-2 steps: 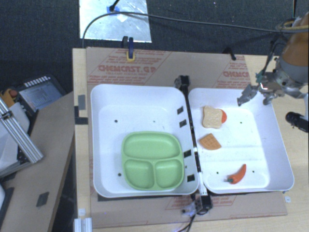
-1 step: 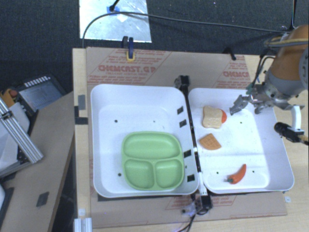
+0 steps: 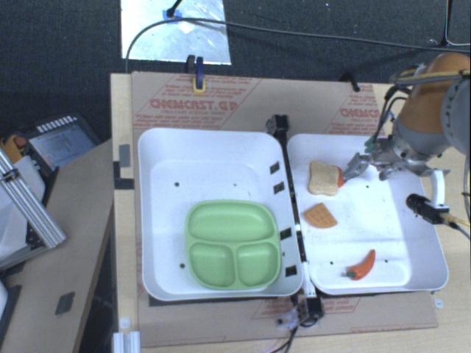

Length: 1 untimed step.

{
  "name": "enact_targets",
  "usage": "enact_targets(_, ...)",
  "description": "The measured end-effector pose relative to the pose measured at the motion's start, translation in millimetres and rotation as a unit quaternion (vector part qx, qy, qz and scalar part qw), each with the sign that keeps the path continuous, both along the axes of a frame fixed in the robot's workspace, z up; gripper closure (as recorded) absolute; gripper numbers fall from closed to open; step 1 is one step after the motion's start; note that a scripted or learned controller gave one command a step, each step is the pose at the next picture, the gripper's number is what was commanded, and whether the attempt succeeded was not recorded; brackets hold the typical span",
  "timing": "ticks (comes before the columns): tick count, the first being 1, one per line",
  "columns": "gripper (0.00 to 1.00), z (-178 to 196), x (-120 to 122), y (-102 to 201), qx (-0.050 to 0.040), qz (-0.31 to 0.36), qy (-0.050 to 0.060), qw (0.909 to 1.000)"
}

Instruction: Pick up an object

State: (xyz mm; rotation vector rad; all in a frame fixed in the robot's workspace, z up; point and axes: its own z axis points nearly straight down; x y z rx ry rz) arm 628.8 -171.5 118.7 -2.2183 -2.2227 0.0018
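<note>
In the right bin [image 3: 412, 267] lie three small items. A pale bread slice [image 3: 321, 178] rests near the bin's upper left, with a flat orange cracker-like piece [image 3: 320, 215] just below it. A red-orange pepper [image 3: 362, 265] lies toward the front. My gripper [image 3: 355, 168] hangs low over the bin's upper middle, its tip right beside the bread slice's right edge, where a small red bit [image 3: 340, 176] shows. I cannot tell whether it touches the bread.
The left bin [image 3: 158, 197] holds a green divided plate [image 3: 233, 243]. A black divider with clips [image 3: 289, 197] runs between the bins. A black fitting [image 3: 425, 209] juts over the right bin's right side. The arm's grey and orange body [image 3: 434, 109] looms at upper right.
</note>
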Motion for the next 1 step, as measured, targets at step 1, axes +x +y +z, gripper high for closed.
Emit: enact_targets(1, 1.0, 13.9, 1.8, -0.5, -0.0009, 0.0, -0.003, 1.0)
